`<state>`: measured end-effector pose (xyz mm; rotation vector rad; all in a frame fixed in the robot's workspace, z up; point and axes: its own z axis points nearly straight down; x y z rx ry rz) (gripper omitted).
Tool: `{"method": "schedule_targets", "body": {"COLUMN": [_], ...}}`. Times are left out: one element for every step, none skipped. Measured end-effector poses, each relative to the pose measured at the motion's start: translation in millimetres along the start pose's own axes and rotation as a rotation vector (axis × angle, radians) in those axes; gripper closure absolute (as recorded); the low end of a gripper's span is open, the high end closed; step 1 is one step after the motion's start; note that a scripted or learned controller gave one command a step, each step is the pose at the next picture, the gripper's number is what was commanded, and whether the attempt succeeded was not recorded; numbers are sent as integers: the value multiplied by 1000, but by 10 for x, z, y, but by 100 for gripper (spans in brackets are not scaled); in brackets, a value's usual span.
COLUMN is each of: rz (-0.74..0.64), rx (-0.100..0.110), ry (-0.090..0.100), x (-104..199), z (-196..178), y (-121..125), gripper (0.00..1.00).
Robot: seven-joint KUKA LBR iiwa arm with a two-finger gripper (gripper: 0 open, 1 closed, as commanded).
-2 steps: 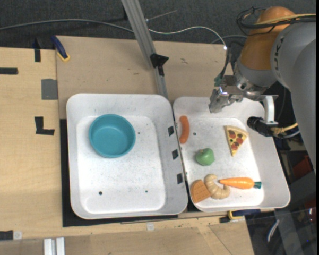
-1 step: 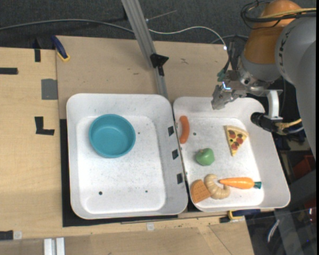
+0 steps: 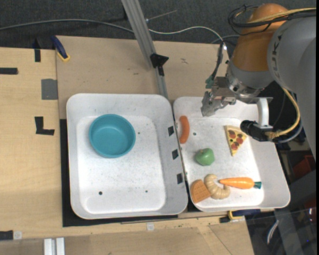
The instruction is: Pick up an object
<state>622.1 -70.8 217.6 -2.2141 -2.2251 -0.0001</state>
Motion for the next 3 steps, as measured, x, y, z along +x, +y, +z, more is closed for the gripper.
{"method": "schedule_targets", "body": {"rz": [-1,-1,3], "rx": [3,2,1], "ry": [0,0,-2], "x": [542,943,1281], "z": [49,-55,-32], "y": [-305,-533,-818], "gripper": [100,100,100]}}
